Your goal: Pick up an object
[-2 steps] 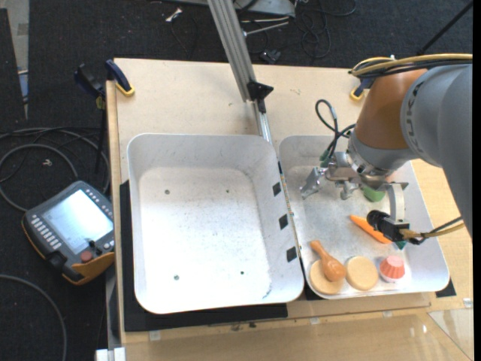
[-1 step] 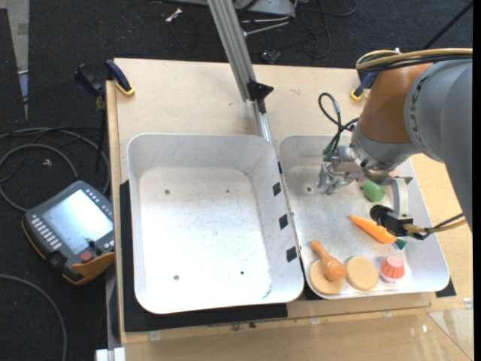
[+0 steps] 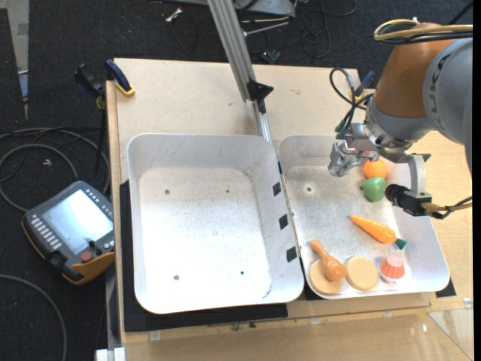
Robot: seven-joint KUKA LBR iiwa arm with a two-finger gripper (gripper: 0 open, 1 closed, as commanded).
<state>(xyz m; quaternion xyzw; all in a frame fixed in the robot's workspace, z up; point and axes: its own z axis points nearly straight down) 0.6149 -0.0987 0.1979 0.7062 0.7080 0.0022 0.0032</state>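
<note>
A thick grey arm (image 3: 451,89) is wearing a wide orange band (image 3: 406,74); yellow and black cables (image 3: 347,100) are trailing past its silvery metal gripper (image 3: 344,160).

Orange ball (image 3: 375,168) half behind tool (image 3: 342,160)

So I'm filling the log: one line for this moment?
gripper over right bin | nothing held | carrot, orange in bin

Even, diffuse overhead light fell on the bench (image 3: 188,96), leaving the two white bins (image 3: 195,216) bright but not blown out, with only faint, soft shadows along their walls. The surrounding floor (image 3: 52,43) stayed dark. Focus was moderately sharp throughout, with slight softness and grain.
</note>
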